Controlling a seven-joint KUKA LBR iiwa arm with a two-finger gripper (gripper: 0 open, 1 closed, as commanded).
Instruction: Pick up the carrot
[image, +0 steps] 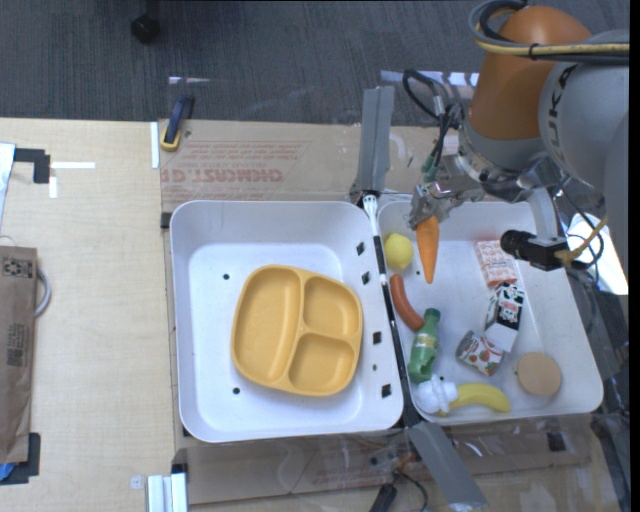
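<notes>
Upper right of centre, your gripper (430, 205) pinches the carrot (428, 250) by its thick top, tip hanging down over the right bin (580, 330); lift straight, slowly, clear of the lemon (398, 250)

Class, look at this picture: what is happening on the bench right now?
A robot arm reaches in from the right, and its pincer grips the thick top end of a carrot. The carrot hangs point down over the right bin, among a lemon, a sausage, a green bottle and a banana. The left bin holds a yellow divided plate.
</notes>
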